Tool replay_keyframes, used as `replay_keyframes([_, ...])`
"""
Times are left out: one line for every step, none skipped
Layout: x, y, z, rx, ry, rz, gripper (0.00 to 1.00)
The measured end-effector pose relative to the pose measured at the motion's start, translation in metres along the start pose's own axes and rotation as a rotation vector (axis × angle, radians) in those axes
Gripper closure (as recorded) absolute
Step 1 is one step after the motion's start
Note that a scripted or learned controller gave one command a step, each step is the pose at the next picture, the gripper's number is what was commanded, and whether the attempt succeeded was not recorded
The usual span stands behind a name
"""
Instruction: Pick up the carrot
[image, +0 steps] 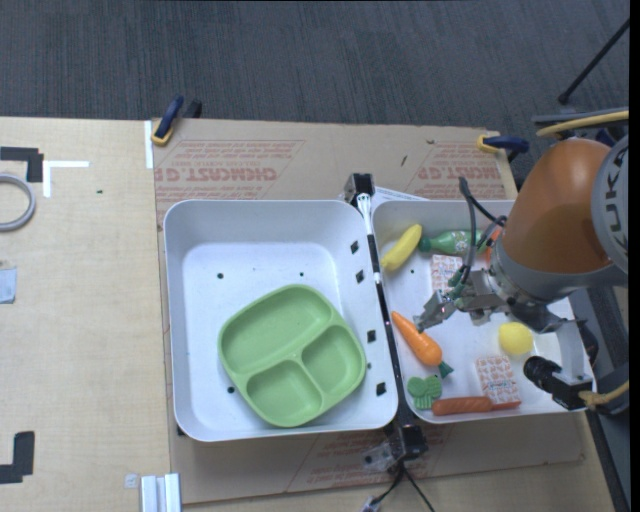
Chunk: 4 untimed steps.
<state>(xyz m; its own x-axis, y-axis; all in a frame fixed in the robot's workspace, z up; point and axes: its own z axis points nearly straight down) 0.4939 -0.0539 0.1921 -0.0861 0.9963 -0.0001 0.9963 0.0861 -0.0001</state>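
The carrot (418, 339) is orange with a green tip and lies slanted on the floor of the right bin (573, 405), close to the wall it shares with the left bin. My gripper (438, 306) hangs just above and right of the carrot's upper end, tilted toward it. Its fingers stand apart with nothing between them. The carrot rests free on the bin floor. The arm's orange band and grey wrist cover the right part of that bin.
Around the carrot lie a yellow banana (401, 246), a green vegetable (447, 241), a lemon (516, 339), a green broccoli piece (424, 390), a red sausage (462, 405) and two printed packets (495, 375). The left bin (190, 300) holds a green divided plate (291, 354).
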Motion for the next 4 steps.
replay_keyframes([-0.041, 0.001, 0.058, 0.000, 0.000, 0.126, 0.00])
replay_keyframes([-0.037, -0.013, 0.094, -0.017, 0.004, 0.192, 0.00])
replay_keyframes([-0.037, -0.011, 0.083, -0.022, 0.006, 0.193, 1.00])
replay_keyframes([-0.037, -0.011, 0.083, -0.022, 0.006, 0.193, 0.00])
